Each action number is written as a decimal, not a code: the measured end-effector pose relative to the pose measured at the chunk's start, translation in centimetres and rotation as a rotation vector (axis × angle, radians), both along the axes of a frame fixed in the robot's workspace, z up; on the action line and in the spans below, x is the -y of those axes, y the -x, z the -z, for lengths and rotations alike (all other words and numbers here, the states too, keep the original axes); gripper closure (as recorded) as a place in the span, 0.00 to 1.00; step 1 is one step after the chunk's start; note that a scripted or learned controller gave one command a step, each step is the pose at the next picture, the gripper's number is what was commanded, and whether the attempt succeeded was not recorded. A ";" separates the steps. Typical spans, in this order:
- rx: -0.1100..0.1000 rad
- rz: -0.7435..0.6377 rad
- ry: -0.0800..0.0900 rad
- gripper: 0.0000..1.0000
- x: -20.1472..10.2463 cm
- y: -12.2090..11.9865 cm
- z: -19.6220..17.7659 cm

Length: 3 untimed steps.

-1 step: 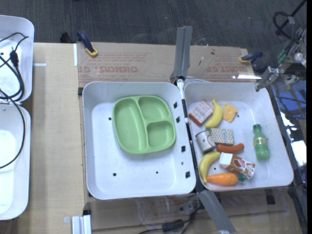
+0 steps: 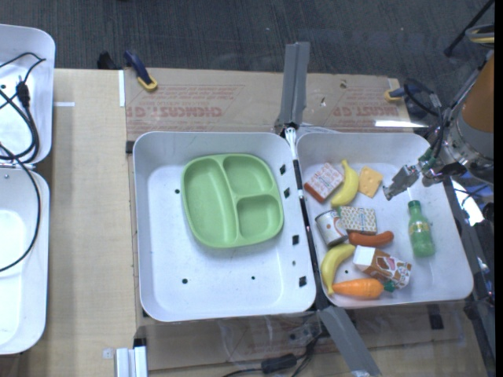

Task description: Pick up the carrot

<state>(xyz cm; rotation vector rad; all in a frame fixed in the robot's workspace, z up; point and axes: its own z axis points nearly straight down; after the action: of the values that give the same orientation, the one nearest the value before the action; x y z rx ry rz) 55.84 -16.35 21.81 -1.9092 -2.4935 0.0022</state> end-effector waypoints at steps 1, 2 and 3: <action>-0.001 0.096 -0.001 0.00 -1.2 6.1 12.7; 0.001 0.233 0.001 0.00 -5.2 0.3 12.7; -0.001 0.068 -0.001 0.00 -5.0 6.5 11.7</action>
<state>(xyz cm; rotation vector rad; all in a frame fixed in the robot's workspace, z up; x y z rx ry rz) 49.36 -11.35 10.14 -1.9917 -2.4264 0.0023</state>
